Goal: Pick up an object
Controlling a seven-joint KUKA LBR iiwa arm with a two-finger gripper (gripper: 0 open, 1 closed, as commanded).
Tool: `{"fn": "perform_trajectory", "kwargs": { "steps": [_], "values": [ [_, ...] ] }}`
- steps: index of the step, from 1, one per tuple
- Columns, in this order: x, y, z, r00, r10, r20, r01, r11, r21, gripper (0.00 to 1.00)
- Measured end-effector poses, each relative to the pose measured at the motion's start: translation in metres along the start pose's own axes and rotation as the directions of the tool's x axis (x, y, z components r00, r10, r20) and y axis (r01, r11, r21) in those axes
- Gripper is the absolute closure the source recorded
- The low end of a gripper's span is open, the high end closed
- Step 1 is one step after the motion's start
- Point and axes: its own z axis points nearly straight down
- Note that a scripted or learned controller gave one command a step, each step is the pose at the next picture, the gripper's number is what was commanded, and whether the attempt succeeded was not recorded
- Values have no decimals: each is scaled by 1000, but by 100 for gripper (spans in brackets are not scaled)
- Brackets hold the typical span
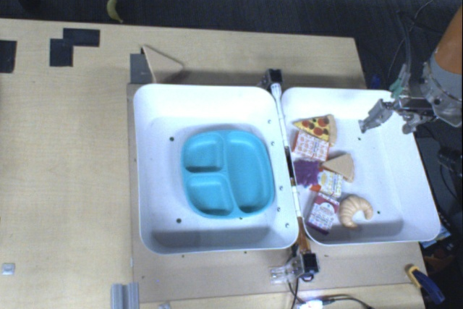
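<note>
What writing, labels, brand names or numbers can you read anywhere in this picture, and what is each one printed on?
No text can be read here.
Upper packet, right bin: red and white print, too blurred to read.
Middle packet: print too small to read.
Lower packet: red label, blurred.
Blue tray, left bin: no markings visible.

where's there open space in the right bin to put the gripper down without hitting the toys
The right bin is bare across its right half, between the gripper and the croissant, and along the front wall. It is crowded on the left, by the divider: pizza slice, packets, croissant.
</note>
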Motion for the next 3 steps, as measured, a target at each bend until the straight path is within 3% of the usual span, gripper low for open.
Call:
{"fn": "perform_trajectory", "kwargs": {
  "steps": [1, 2, 3],
  "values": [
    [-2, -22, 146, 1000, 3, -1, -3, 1000, 4, 0],
    [26, -54, 176, 1000, 6, 5, -5, 1000, -21, 0],
    [28, -51, 163, 1000, 2, 1, -2, 1000, -26, 100]
  ]
}}
